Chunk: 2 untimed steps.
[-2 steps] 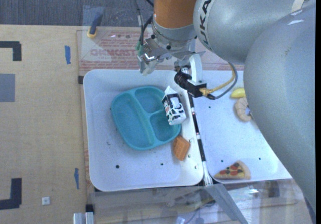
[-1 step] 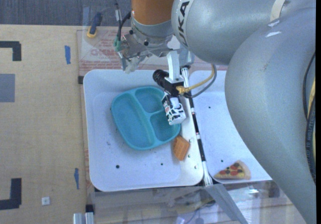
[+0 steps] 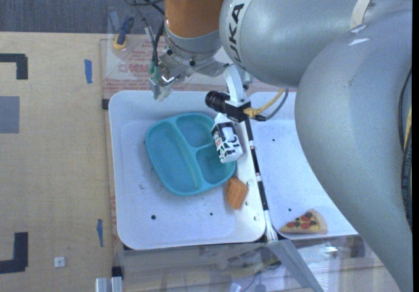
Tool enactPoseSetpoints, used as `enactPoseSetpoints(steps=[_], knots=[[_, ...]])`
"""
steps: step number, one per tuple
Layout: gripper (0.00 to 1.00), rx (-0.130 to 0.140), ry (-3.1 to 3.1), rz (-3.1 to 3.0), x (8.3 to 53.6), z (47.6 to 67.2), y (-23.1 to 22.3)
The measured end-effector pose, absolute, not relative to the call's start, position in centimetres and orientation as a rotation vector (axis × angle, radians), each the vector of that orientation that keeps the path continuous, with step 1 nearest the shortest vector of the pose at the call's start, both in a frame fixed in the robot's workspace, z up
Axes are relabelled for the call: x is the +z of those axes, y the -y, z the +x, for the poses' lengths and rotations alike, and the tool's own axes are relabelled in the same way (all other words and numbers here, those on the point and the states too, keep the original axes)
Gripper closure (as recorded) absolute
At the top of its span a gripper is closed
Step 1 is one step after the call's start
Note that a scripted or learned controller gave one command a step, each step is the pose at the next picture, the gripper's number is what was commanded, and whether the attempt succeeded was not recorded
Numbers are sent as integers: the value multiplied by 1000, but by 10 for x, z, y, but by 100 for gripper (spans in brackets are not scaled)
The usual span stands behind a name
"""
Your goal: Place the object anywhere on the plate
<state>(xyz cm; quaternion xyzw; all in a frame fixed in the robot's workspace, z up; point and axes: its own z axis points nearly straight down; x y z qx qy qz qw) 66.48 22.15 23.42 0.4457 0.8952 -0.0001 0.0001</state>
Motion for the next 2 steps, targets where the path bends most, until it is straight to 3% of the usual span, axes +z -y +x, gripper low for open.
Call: enactPoseSetpoints(steps=[2], knots=[[100, 0, -2882, 1250, 196, 662, -216]])
